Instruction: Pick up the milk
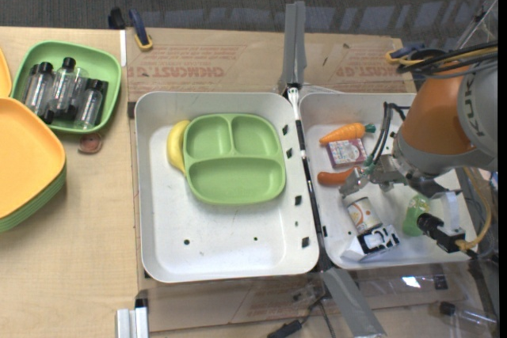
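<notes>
Jaws (358, 180) low in right bin (337, 249), honestly can't tell if spread or pinched. Milk (362, 213) lies flat just below them, near bin's front. Carrot (342, 133) further back. Green divided plate (234, 158) sits in left bin (158, 249), yellow thing (175, 145) tucked beside it.

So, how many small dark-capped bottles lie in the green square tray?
4, side by side in the green square tray left of the bins: bottles. More may be hidden.
</notes>
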